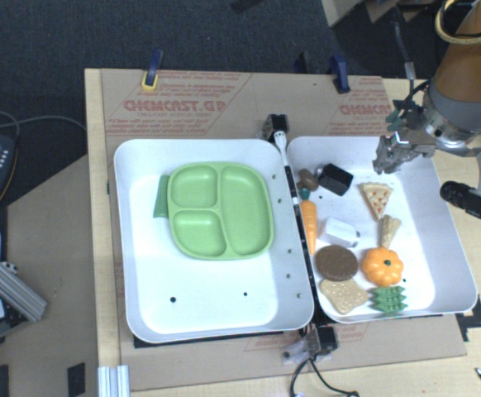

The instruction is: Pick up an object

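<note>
Since the gripper [387, 162] hovers over the right bin [451, 246], whether parted or closed I cannot tell, it should descend straight onto the pizza slice [377, 198] lying just below it, clear of the black block [335, 179].

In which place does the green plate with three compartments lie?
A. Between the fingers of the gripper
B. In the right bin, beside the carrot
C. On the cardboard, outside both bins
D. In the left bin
D: the green plate lies flat in the left bin, while the carrot and the other small items lie in the right bin.
</note>
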You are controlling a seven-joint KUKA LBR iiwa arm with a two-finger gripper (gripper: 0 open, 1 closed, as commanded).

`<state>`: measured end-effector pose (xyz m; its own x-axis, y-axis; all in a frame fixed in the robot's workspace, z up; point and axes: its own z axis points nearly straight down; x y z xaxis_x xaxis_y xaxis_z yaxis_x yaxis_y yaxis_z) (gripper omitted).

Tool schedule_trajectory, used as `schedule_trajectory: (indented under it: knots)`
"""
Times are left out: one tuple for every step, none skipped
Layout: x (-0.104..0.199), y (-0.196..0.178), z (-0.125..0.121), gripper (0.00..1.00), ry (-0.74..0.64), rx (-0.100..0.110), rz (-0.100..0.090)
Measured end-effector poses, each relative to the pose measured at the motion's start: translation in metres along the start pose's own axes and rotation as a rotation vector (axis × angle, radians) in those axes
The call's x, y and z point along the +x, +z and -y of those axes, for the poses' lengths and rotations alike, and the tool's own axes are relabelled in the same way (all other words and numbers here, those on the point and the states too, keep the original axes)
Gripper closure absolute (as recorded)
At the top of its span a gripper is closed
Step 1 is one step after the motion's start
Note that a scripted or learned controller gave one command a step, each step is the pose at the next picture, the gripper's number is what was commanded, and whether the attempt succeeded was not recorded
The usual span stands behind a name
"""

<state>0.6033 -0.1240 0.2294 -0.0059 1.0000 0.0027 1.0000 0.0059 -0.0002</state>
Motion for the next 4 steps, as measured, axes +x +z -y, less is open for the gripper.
schedule_trajectory:
  knots:
    - [0.046,0.006,-0.001,1.00,0.000,0.001,0.000]
    - [0.076,0.003,-0.005,1.00,0.002,-0.001,0.002]
    - [0.085,-0.002,-0.018,1.00,0.004,-0.004,0.003]
    - [0.074,-0.002,-0.009,1.00,0.007,0.002,0.003]
